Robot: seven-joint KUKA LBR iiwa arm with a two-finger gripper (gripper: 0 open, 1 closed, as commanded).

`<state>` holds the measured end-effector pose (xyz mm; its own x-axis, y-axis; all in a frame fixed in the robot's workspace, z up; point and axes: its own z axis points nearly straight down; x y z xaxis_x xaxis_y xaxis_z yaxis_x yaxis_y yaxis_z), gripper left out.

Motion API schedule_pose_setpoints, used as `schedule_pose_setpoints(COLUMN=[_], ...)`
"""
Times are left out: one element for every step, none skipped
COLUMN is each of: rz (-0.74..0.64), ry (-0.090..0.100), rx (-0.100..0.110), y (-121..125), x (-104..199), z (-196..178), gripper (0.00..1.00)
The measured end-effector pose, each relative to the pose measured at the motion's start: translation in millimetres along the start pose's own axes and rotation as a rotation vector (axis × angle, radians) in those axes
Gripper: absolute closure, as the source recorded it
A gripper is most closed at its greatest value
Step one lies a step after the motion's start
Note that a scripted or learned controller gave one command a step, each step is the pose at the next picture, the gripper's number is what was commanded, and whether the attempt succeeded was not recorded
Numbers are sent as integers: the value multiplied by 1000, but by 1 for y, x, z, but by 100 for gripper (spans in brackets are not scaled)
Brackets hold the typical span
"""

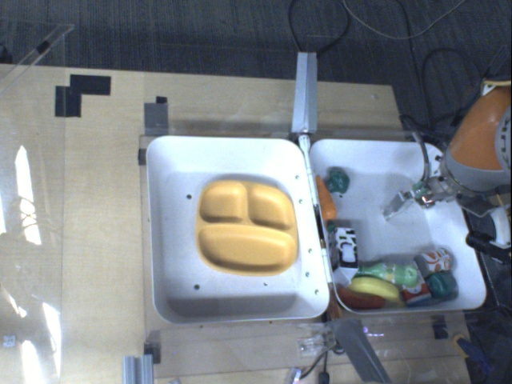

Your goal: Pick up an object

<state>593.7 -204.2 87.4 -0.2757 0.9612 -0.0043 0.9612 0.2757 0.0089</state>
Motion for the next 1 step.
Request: schedule_pose_setpoints(rz=[27], ry=[0], rx=[-1], y=[-57], x=[36], z=[-2], gripper=[0])
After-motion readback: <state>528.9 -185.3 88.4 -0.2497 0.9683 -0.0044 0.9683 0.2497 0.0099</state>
